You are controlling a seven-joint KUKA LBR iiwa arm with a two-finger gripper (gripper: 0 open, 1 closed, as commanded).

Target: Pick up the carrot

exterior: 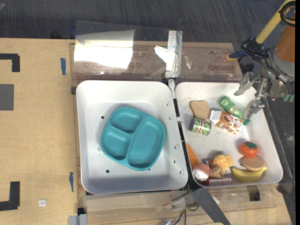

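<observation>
Tool (251, 99) hangs over right bin's (274, 146) far right corner, fingers spread apart, nothing between them. Green can (231, 106) lies just beside its fingertips. Bread slice (200, 108) and striped can (200, 126) sit further left. Carrot (191, 156) lies against bin's left wall, well apart from tool. Tomato (249, 148) and banana (248, 173) near front right. Teal divided plate (133, 138) in left bin (89, 102).
</observation>
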